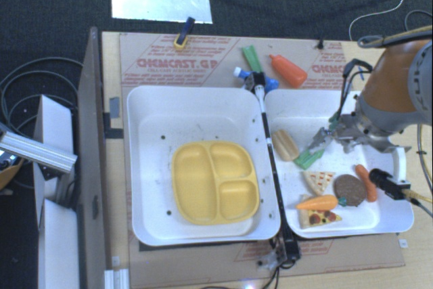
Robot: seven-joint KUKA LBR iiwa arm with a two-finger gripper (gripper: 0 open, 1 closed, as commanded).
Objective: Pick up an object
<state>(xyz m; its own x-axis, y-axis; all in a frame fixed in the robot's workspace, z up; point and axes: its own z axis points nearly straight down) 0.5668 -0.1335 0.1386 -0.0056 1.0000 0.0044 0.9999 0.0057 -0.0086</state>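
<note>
End effector (318, 143) low in right bin (379, 221), grip state unclear, green piece (308, 159) just beneath

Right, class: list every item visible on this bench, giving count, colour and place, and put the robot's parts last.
Shallow white bins: two, side by side.
Yellow divided plastic tray: one, left bin.
Tan hot-dog bun toy: one, right bin, near divider.
Green flat piece: one, below gripper.
Pizza slice toys: two, right bin front.
Orange carrot toys: two, right bin front.
Brown round patty: one, between carrots.
Orange bottle toy: one, behind bins.
Green marker-like stick: one, behind bins.
Grey-and-orange arm: one, right.
Gripper: one, over right bin.
</note>
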